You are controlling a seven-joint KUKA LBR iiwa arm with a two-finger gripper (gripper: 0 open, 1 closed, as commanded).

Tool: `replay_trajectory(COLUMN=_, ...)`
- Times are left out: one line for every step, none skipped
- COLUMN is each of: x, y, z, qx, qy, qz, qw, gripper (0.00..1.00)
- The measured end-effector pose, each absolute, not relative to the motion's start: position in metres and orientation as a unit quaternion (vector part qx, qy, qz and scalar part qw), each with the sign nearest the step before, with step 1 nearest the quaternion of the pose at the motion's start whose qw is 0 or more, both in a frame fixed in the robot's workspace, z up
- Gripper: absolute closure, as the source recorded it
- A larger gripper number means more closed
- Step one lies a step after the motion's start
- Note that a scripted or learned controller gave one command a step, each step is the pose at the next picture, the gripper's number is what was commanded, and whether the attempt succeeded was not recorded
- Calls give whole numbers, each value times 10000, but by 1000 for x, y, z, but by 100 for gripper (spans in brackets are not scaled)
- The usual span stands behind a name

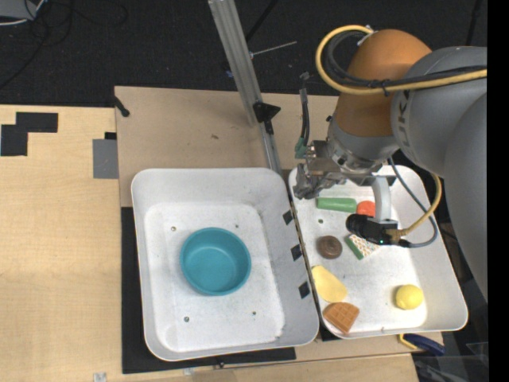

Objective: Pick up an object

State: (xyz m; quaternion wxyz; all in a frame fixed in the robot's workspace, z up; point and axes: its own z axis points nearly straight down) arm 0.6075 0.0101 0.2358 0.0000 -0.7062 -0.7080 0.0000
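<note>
Two white bins sit side by side on the pale wooden counter (56,237). The left bin (159,185) has one thing in it, a blue bowl (215,261), which stands the right way up near the middle. The big grey arm (445,94) comes in from the right and bends down over the right bin (433,289). Its claw (305,183) hangs at the top left corner of that bin, close to the edge where the two bins meet. It is dark and small there, so one cannot tell if the claw is apart or together, and no thing can be seen in it. Just to the right of the claw lies a green stick (336,204), flat on the bin floor. A little orange thing (365,208) lies at the right end of the stick, very near it. Lower down is a brown round thing (329,247), and just beside it, to the right, is a small piece with green and white on it (359,249). Near the front left of the bin lies a yellow wedge (327,282), and a brown waffle (341,317) touches its lower end at the front rim. A yellow ball (409,297) sits alone in the front right part of the bin, well apart from the claw
</note>
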Motion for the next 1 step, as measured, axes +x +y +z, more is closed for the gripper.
replay_trajectory(x=630, y=56, z=223, qx=-7062, qy=-7080, qz=6, qw=8, gripper=100)
